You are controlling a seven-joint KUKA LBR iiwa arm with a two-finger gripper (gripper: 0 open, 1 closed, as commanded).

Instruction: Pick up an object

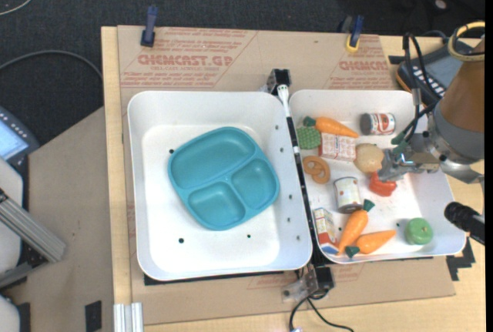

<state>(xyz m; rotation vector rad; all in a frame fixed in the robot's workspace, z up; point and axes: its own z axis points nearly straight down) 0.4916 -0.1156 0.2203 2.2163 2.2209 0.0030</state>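
Nearest the camera, in the right bin (pixel 454 249), two plastic carrots are lying along the front wall: one (pixel 375 241) with its long axis nearly level, tip pointing right, leafy end left; the other (pixel 353 226) slanting up to the right, green top at the upper end. A green apple (pixel 419 230), round and glossy, is sitting just right of them. A small carton (pixel 323 226) is resting at the front left corner, and a tin can (pixel 347 192) is lying tilted behind the carrots.

Mid-bin, the gripper (pixel 393 164) is hanging low over a red, smooth-looking piece (pixel 383 184); touching or apart, cannot tell, and the claw's state cannot be told either. A pale rounded lump (pixel 369 158) is sitting just left of the gripper. A pretzel-shaped brown ring (pixel 315 167) and a red-and-white packet (pixel 337 146) are lying farther left.

At the back, a third carrot (pixel 336 126) is pointing right, beside a second can (pixel 378 123) on its side.

In the left bin (pixel 146 138), a teal three-compartment plate (pixel 223 178) is lying flat.
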